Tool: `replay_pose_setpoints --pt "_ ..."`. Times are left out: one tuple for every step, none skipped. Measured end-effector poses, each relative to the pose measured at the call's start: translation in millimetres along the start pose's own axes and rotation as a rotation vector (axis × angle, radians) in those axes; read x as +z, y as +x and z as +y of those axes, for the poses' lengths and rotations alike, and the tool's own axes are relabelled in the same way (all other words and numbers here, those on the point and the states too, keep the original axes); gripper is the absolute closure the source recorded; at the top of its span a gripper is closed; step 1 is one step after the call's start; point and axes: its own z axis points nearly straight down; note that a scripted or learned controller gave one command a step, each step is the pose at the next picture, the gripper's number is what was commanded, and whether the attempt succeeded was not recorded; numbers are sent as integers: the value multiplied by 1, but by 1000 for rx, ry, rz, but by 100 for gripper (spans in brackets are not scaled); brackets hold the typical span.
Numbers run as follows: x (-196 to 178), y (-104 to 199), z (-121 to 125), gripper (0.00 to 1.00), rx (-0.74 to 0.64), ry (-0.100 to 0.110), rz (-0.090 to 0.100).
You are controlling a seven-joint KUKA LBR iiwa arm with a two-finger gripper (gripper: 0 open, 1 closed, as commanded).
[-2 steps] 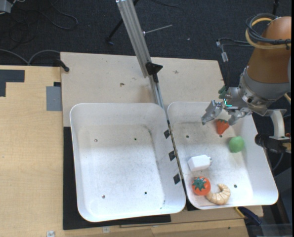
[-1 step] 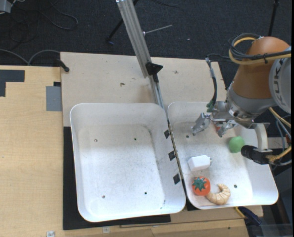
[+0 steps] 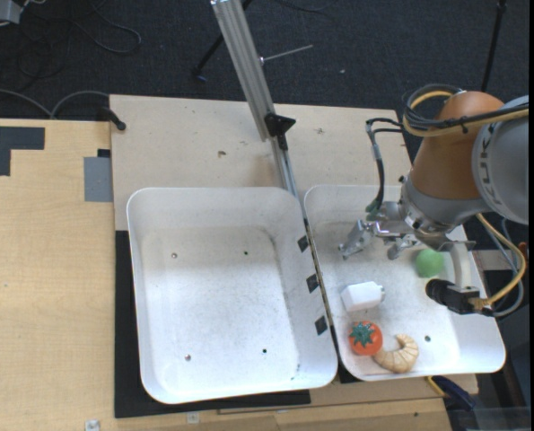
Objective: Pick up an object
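Claw point(image 3: 374, 242) hangs above small white block point(image 3: 363, 294).

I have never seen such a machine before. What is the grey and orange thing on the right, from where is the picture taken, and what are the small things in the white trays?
The grey and orange thing is a robot arm. At its end is a gripper with two metal fingers, for picking things up. The one camera sits above the bench and looks down at a slant, and the arm reaches in from the right. On the bench stand two shallow white bins, a left bin and a right bin. In the right bin lie a white block, a red toy tomato, a tan toy croissant and a green ball. The gripper hangs over the right bin with nothing between its fingers.
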Motion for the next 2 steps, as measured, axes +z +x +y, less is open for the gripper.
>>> replay_pose_setpoints --pt "65 -2 -3 0 0 2 1" --pt "51 -4 -2 100 6 -4 0"
